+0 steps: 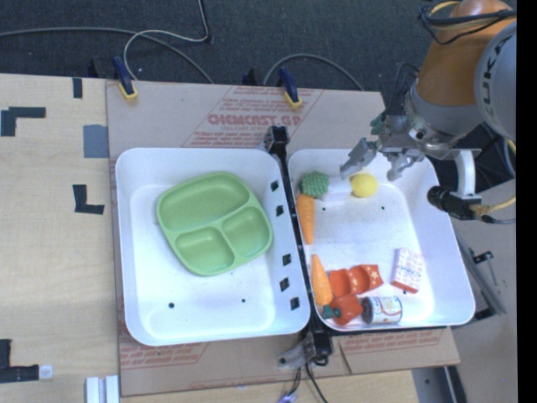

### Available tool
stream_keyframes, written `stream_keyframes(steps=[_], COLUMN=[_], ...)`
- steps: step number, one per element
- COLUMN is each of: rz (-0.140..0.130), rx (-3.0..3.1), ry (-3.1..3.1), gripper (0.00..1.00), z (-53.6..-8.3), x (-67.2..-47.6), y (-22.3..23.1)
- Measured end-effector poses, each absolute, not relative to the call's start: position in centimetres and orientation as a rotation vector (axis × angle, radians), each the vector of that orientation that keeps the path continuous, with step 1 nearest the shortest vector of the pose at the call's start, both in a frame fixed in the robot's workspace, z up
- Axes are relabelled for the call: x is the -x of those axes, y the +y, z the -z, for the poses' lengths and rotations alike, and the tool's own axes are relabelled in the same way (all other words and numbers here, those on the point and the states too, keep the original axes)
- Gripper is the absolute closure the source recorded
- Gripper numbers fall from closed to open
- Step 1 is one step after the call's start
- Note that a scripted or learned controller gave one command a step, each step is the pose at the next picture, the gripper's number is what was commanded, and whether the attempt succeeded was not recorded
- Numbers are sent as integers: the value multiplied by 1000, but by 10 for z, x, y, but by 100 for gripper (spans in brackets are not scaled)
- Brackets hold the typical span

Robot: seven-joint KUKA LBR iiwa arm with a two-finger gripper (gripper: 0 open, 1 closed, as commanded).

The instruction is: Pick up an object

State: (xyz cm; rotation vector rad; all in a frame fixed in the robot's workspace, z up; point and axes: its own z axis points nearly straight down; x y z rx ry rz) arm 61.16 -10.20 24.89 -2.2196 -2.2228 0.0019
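Camera view: hand (375, 162) spread apart just above round yellow lemon (364, 185), no clear long axis.

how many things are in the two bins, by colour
green: 2, the divided plate and a knobbly green piece
yellow: 1, a ball
orange: 2 carrots
red or red-and-white: 3, a packet, a small box, a can
total: 8
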Motion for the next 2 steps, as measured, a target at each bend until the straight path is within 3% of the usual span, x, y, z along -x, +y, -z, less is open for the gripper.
stream_keyframes(steps=[1, 2], rz=[-5, 16], rx=[2220, 2231], ry=[-2221, -2233], gripper=[0, 0], z=[-193, -105], x=[-655, -670], y=[-128, -154])
